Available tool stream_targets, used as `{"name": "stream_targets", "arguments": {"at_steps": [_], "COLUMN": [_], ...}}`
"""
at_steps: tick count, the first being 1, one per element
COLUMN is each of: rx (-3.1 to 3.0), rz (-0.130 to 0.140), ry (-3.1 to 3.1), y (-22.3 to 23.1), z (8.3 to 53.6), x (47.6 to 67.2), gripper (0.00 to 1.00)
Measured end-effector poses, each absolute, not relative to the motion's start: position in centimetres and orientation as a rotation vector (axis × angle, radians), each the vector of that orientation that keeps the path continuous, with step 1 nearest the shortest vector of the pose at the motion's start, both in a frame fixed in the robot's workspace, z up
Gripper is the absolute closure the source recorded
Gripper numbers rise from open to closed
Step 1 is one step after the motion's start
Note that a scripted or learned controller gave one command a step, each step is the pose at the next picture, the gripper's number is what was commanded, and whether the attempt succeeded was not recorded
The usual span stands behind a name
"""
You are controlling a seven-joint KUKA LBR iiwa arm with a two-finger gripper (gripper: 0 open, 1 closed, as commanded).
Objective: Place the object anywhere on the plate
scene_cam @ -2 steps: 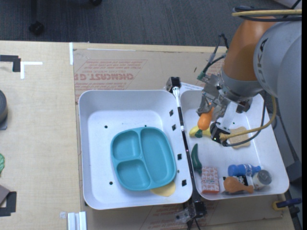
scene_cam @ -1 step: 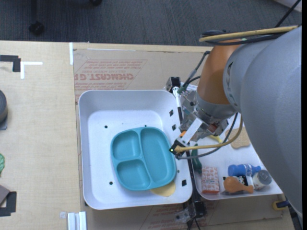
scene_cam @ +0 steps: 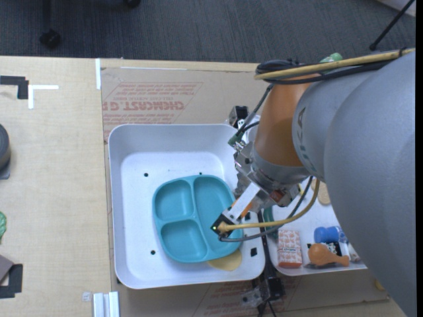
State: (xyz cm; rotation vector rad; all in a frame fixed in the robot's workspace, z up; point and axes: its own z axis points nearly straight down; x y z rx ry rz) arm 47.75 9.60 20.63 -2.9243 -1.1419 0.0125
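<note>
A teal plate [scene_cam: 188, 218] with three compartments lies in the left white bin [scene_cam: 132, 177], and I see nothing in the compartments. A pale yellow flat object [scene_cam: 226, 263] peeks out at the plate's near right rim, partly hidden. The gripper [scene_cam: 248, 177] hangs below the orange band of the arm, over the wall between the two bins, just right of the plate's right edge. The wrist hides what is under it.
In the right bin [scene_cam: 297, 269], mostly covered by the arm, lie a pink-and-white carton [scene_cam: 289, 247], a blue object [scene_cam: 326, 234] and an orange object [scene_cam: 322, 255]. Flat cardboard [scene_cam: 165, 98] lies behind the left bin.
</note>
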Motion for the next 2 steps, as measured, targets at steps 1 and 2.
{"name": "stream_targets", "arguments": {"at_steps": [1, 2], "rx": [-3.001, -3.001], "rz": [0.011, 0.012], "ry": [-0.928, -0.928], "y": [10.91, 10.91], "z": [18.25, 18.26], "x": [49.54, 49.54], "gripper": [1.00, 0.00]}}
